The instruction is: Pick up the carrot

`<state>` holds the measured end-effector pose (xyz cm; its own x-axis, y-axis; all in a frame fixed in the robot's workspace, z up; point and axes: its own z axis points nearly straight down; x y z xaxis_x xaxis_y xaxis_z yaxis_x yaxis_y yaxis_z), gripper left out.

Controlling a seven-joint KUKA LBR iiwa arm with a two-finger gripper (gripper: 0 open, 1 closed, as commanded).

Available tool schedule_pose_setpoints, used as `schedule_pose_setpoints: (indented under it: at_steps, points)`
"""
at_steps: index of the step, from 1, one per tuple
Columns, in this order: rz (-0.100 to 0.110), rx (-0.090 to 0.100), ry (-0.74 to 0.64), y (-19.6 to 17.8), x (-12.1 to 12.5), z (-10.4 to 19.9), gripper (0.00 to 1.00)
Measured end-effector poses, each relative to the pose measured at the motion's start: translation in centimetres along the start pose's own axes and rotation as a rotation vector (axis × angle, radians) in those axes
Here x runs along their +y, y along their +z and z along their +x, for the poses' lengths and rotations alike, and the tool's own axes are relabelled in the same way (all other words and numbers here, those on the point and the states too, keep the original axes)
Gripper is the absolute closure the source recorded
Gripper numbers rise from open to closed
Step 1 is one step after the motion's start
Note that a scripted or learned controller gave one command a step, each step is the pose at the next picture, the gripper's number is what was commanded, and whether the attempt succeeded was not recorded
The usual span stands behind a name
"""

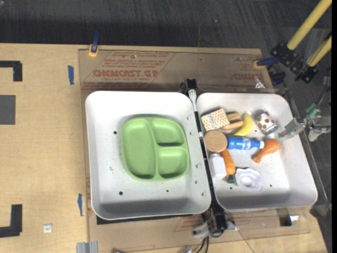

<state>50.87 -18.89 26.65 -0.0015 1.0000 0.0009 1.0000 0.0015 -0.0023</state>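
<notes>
**Crowded bin, two orange candidates: a wrong or failed pick is likely**

The carrot (229,163) lies in the right bin (300,186), near that bin's left wall. I take it to be the slim orange piece with a green tip at its near end. It is wedged between a white bottle (217,165) on its left and a white cup (248,177) on its right, and its far end sits just under a round tan disc (215,140) and a blue-and-white bottle (243,144).

The main risk is that tight packing: a descent that is slightly off would land on a neighbour, push the carrot aside, or close on the bottle along with it.

A second risk is confusion. A stubbier orange object (267,148) lies nearer the gripper and could be taken for the target.

The carrot also looks smooth and tapered, so a grasp near its thin end could slip out on the lift.

The gripper (293,129) is at the bin's right rim, well apart from the carrot. Whether it is open or closed cannot be told from here, and nothing is visibly held. Its reach must cross the clutter.
</notes>
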Motion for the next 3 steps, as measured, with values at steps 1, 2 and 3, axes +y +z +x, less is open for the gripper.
schedule_pose_setpoints:
  at_steps: [1,2,3]
  points:
    - [0.006,0.002,-0.071,11.3,-3.1,4.4,0.0]
    - [-0.015,-0.006,0.15,17.6,-2.2,8.6,0.0]
    - [-0.018,-0.005,0.201,17.5,6.3,9.2,0.0]
